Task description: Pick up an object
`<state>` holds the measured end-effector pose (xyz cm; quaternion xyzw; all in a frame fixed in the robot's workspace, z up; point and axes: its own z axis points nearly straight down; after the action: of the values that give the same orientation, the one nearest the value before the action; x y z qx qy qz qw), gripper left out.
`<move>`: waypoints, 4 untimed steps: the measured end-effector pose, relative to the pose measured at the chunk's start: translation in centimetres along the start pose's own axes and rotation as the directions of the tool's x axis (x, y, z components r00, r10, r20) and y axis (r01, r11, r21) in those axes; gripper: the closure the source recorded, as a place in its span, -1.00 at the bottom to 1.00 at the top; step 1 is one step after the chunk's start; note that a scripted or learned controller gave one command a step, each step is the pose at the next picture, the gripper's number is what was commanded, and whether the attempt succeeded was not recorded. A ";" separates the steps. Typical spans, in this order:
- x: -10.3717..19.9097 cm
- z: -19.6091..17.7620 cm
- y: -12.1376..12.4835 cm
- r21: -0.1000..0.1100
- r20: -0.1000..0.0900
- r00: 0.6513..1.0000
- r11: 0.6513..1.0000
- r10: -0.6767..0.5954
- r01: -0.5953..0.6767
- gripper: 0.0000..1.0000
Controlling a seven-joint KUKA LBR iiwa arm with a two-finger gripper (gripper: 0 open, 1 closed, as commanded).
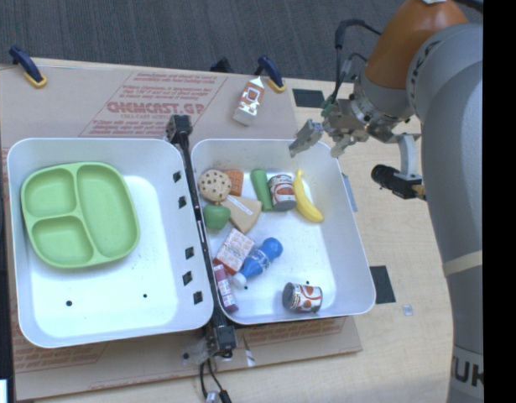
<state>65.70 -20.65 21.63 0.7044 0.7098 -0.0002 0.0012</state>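
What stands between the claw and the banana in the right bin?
Nothing visible does. The claw hangs open above the far rim of the right bin, and the banana lies just below it, a can beside it.

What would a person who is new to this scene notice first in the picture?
Probably the large grey arm with its orange band, entering from the right, its hand open above the far right corner of the right bin. Next, the green divided plate lying alone in the left bin, against the crowd of toy food in the right one, such as the yellow banana.
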 end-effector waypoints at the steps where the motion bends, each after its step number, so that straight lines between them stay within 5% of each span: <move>1: 2.0 12.4 -11.1 0.005 -0.003 1.000 1.000 0.002 -0.002 -1.00; 2: 1.9 11.4 -11.0 0.005 -0.002 1.000 1.000 -0.004 0.004 1.00; 3: 1.9 11.4 -11.0 0.005 -0.001 1.000 1.000 -0.004 0.004 -1.00; 4: 2.0 10.3 -10.9 0.006 -0.001 1.000 1.000 -0.009 0.009 1.00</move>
<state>54.77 -18.80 11.28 0.7012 0.7130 -0.0019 -0.0011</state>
